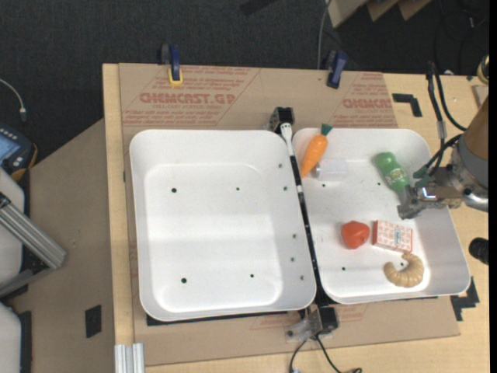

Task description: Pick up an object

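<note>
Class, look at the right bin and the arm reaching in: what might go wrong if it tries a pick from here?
1. The pincer sits near the green object by the bin wall, so it may nudge it away.
2. The red object, the patterned card and the tan curved piece lie close together, so one grasp could disturb the neighbours.

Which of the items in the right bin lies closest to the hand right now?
The green bottle, lying just left of the hand near the bin's far right side. The carrot, red piece, patterned card and croissant all lie farther off.
</note>
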`<state>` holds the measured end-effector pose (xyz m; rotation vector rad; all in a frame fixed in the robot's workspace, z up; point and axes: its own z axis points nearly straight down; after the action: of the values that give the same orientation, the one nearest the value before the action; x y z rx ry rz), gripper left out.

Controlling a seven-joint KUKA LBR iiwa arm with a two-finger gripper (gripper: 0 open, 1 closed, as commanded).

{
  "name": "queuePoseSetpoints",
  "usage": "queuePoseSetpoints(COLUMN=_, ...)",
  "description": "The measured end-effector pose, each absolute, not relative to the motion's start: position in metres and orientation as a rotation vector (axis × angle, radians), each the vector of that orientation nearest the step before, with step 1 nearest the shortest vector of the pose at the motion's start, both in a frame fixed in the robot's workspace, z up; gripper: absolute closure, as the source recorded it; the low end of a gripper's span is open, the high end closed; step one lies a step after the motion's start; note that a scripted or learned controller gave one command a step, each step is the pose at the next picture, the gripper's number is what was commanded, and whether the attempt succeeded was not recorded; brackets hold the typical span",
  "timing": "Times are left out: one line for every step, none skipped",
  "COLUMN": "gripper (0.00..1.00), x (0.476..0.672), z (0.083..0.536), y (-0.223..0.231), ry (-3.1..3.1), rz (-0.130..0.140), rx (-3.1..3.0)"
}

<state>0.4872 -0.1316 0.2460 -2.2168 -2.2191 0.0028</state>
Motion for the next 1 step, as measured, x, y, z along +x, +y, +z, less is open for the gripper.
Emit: queuePoseSetpoints(gripper=1.0, x=0.4943, z=0.2199, y=-0.1227, ry=-2.218, rz=0.003, rx=-2.217)
